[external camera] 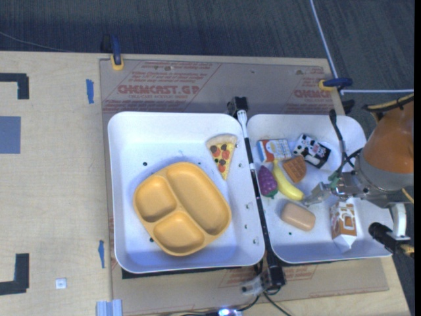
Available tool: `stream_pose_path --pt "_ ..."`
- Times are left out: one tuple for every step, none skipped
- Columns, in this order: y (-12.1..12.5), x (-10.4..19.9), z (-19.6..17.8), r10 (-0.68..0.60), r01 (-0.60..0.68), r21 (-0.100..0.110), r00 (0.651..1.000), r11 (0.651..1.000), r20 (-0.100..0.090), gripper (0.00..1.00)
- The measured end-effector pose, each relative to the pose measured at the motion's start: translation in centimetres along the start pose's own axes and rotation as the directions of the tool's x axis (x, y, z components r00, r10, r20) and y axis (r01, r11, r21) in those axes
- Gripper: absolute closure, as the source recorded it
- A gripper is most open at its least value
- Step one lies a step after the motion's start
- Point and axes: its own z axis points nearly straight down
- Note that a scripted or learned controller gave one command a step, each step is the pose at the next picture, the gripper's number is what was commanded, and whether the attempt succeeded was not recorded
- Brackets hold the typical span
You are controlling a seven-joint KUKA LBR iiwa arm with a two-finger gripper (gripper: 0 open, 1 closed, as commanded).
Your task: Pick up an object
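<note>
The right bin (309,245) holds several toy foods: a yellow banana (288,184), purple grapes (266,180), a tan bread roll (298,216), a brown waffle-like piece (295,168), a small white and blue carton (273,149), a black and white item (311,149) and an orange and white carton (344,221). My gripper (331,190) hangs low over the right part of this bin, between the banana and the orange and white carton, just above that carton's top end. Nothing is visibly held.
The left bin (122,176) holds a yellow divided plate (181,207) and a toy pizza slice (223,151) by its right wall. The arm's orange band (391,143) and cables hang over the right bin's far right side.
</note>
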Motion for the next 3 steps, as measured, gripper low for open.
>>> stream_pose_path --pt "8.7 1.0 0.3 -0.002 0.002 -0.008 1.000 1.000 0.002 0.00" --pt "0.9 4.0 0.2 0.000 0.000 -0.007 1.000 1.000 0.002 0.00" --pt "1.0 7.4 0.2 0.001 -0.001 -0.010 1.000 1.000 0.006 0.00"
